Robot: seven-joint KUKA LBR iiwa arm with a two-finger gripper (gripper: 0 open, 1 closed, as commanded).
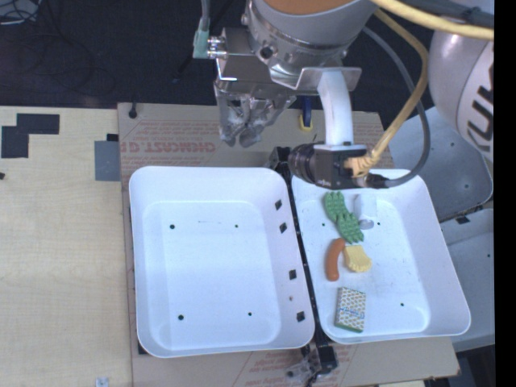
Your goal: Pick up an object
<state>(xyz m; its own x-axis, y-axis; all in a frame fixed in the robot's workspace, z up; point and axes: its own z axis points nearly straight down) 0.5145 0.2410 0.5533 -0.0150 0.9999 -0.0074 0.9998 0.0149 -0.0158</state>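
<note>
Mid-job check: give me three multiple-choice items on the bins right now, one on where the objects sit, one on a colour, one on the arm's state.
1. Which bin holds the objects?
A. left bin
B. right bin
C. both bins

2. What colour is the long object beside the yellow piece?
A. orange
B. blue
C. black

3. Where is the pincer?
A. pressed into the right bin
B. raised above the bins' far edge
C. resting on the left bin's floor

Key: 1 B, all four items lie in the right bin. 2 A, the sausage-shaped piece next to the yellow piece is orange. 3 B, the pincer hangs over the cardboard behind the bins.
</note>
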